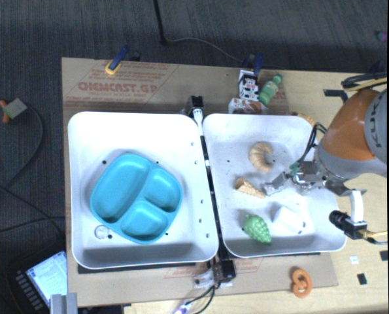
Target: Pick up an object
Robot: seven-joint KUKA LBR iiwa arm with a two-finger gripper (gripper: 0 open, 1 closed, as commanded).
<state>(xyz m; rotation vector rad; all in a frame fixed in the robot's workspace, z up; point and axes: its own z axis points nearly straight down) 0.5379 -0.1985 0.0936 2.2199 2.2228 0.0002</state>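
The gripper sits low in the right bin, just right of the cone and near the bagel; whether it grips anything cannot be told. A green toy lies nearer, a blue tray in the left bin

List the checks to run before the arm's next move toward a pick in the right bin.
1. Targets present in right bin: ring-shaped pastry toy, cone-shaped toy, green grape bunch toy, white object - ok.
2. Gripper inside right bin, beside the cone-shaped toy - ok.
3. Finger opening - cannot tell.
4. Anything held - cannot tell.
5. Blue divided tray sits in left bin, away from the arm's path - ok.
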